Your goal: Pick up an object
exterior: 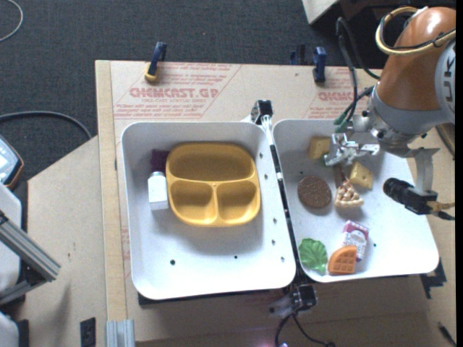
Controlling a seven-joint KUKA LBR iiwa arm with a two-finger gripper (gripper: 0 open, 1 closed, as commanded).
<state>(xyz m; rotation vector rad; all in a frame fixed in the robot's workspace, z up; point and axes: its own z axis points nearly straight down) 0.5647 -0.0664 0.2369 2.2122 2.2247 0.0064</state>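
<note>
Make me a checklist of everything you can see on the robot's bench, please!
Surface: board bearing two white bins.
Job's things: right bin has a brown cookie, cheese cubes, pie slice, green leaf, waffle piece, pink packet.
Clutter: left bin has a yellow divided tray, small white bottle.
Pincer: pincer low over right bin; fingers unclear.
Cables: grey cable on floor.
Surroundings: dark carpet, blue clamps.

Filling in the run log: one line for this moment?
arm: over right bin | gripper: among cheese pieces | nothing seen held | tray: left bin
</note>
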